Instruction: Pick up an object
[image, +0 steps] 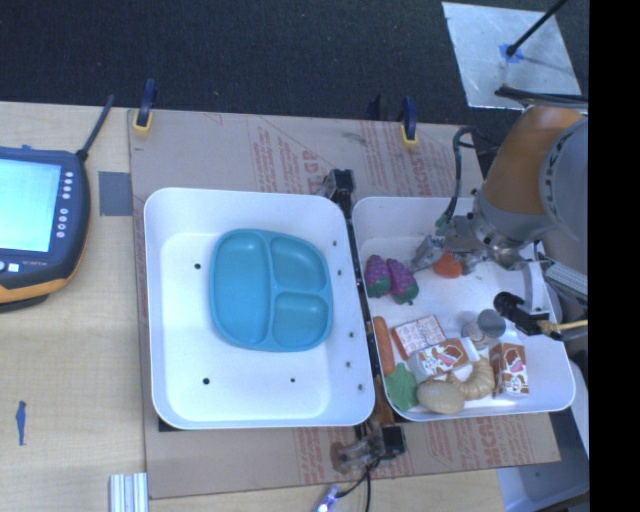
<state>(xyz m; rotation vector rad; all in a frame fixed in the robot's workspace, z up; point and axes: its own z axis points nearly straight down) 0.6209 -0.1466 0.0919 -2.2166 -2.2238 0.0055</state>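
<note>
Reaching in over the far right corner of the right bin (560, 400), the grey arm (535, 175) with its orange band brings its gripper (447, 256) low over the bin's far end. An orange-red object (449, 266) lies right beneath the gripper, but whether the gripper has hold of it cannot be told from this slant.

Near the bin's left wall, toward the far end, sits a purple bunch of grapes (390, 278). Along that same wall, nearer the front, lies an orange carrot-like stick (382, 342), with a green piece (402, 386) at the front left corner. A small white-and-red carton (419, 334) lies just beside the stick, and a second carton (445, 356) touches a beige bread-like piece (452, 392) at the front edge. A brown carton (511, 370) stands at the front right corner, with a small grey round item (482, 324) just behind it.

The left bin (170, 400) holds a blue divided plate (270, 290) in its middle. A tablet-like pendant (35, 220) rests at the bench's left edge.
</note>
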